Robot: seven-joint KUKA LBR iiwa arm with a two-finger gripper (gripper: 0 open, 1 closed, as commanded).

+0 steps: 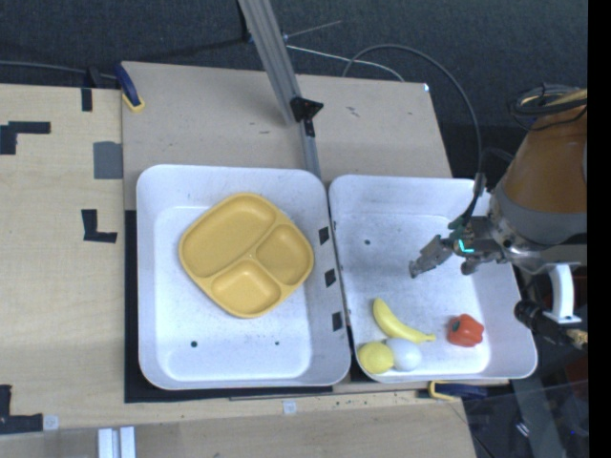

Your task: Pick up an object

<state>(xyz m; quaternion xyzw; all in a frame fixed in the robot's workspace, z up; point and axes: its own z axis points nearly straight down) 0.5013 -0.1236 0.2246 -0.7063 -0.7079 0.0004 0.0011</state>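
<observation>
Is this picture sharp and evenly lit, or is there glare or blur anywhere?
Camera view: soft overall, lighting even, no harsh glare on the shallow white bins; the yellow divided plastic plate casts little shadow; the robot's hand looks slightly blurred, with a small teal glow beside it.

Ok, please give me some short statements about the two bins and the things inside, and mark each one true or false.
1. The yellow plate lies in the left bin. True.
2. The banana lies on the yellow plate. False: it lies in the right bin, near the front.
3. The claw holds the red pepper. False: the pepper lies on the bin floor, apart from the claw.
4. The white ball touches the lemon. True.
5. The claw is over the right bin. True.
</observation>
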